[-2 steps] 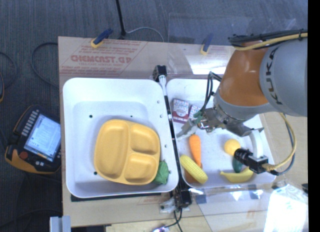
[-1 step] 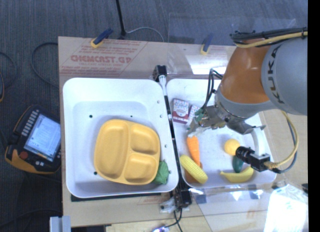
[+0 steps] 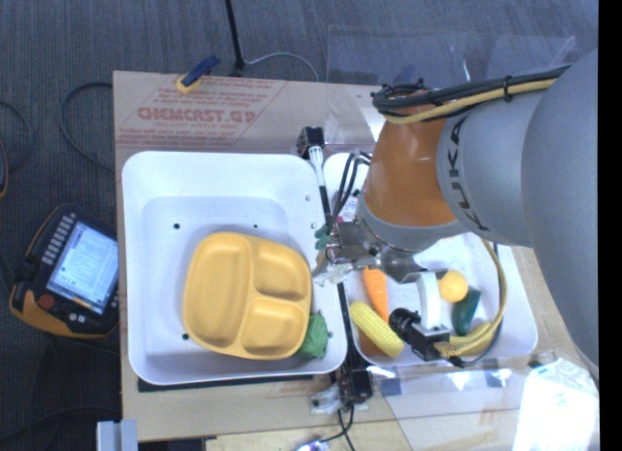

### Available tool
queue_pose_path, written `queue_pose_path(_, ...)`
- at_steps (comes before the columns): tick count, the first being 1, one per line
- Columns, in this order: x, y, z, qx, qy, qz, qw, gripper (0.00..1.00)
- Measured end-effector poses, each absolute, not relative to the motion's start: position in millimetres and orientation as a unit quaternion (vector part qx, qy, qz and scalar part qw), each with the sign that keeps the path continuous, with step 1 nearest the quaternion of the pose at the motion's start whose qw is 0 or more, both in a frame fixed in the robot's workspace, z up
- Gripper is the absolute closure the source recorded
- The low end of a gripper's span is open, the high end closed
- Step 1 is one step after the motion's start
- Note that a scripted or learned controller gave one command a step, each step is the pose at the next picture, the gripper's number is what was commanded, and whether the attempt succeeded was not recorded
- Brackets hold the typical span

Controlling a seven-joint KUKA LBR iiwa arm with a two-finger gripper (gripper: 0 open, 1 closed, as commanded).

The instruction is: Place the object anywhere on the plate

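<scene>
Claw (image 3: 337, 251), clenched or released I cannot tell, hangs just left of the orange plastic carrot (image 3: 376, 290) in the right white bin (image 3: 528, 330), likely for picking, with the yellow compartment plate (image 3: 248, 294) waiting at left.

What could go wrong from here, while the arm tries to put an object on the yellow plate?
1. The gripper hangs close over the rim between the bins; going down here, it might strike that rim.
2. The carrot and the corn lie side by side, so a grasp may push one away.
3. The green item lies against the plate's edge; taking it might shift the plate.
</scene>
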State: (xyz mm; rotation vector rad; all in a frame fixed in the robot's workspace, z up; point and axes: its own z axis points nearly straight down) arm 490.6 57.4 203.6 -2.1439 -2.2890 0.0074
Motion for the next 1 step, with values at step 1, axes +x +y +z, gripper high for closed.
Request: queue_pose_path(1,491.0,55.4,204.1,-0.684,-0.729,0.0026,0.002,0.0)
